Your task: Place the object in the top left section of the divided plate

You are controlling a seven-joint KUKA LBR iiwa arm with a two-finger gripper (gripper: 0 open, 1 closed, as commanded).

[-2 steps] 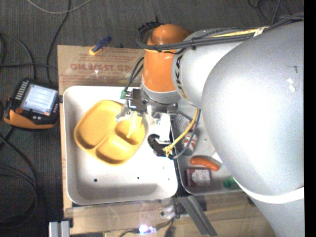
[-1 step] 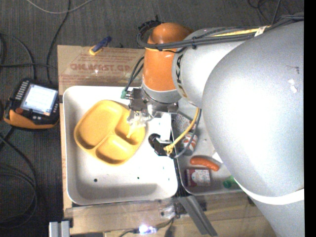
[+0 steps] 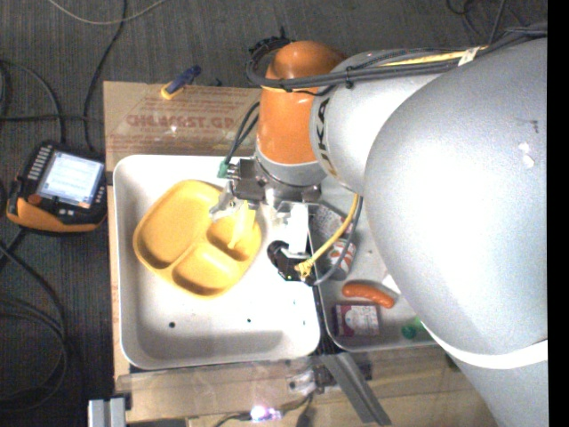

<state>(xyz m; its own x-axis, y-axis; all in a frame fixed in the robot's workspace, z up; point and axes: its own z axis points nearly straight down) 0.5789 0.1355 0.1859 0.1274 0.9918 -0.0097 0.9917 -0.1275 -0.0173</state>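
Two white bins sat side by side: left bin [image 3: 142,327] held one yellow divided plate [image 3: 197,237], three sections, tilted. Right bin [image 3: 331,327] held one orange carrot-like piece [image 3: 369,294], one dark red packet [image 3: 358,319], one green bit [image 3: 411,330]. Cardboard [image 3: 173,123] behind bore faint red print, unreadable; one blue-yellow tool [image 3: 180,81] on its edge. Gripper [image 3: 238,210] hung over the plate's right section with a pale yellow object [image 3: 238,229] at its fingers; grip state couldn't be told. Bare bin floor lay below the plate. Pendant [image 3: 58,188] lay left of the counter.
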